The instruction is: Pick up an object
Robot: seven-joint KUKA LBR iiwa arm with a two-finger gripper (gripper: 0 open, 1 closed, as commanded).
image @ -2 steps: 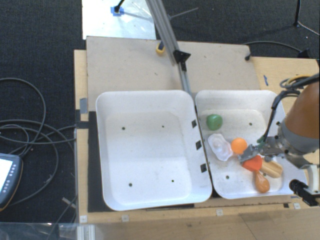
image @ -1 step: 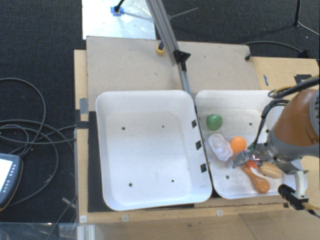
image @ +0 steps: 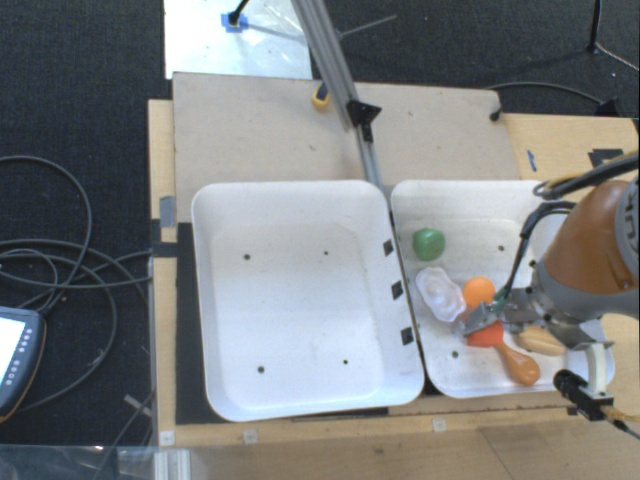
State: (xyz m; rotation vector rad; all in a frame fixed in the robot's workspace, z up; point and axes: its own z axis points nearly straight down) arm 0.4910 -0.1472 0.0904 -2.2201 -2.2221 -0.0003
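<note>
Figure: the pile of small objects in the right bin (image: pixel 455 200), seen from above at a slant. An orange ball (image: pixel 479 291) is lying just right of a crumpled clear plastic piece (image: pixel 438 293); below them a red-orange object (image: pixel 486 336) is sitting, with a tan, carrot-shaped object (image: pixel 520 365) running down and to the right from it, its long axis pointing toward the bin's lower right corner, and a pale, oblong piece (image: pixel 541 342) lying just beside that. A green ball (image: pixel 429 243) is resting apart from the pile, nearer the bin's upper left. My gripper (image: pixel 478 319) is reaching in from the right and is sitting low over the gap between the orange ball and the red-orange object, seemingly touching or almost touching both. Whether my jaws are wide or narrow I cannot tell, and nothing is visibly held between them. I am judging the nearest candidates to lie immediately up-left and immediately below the tips, so the coming move is turning on a very small correction. The left bin (image: pixel 215 218) is standing alongside.
</note>
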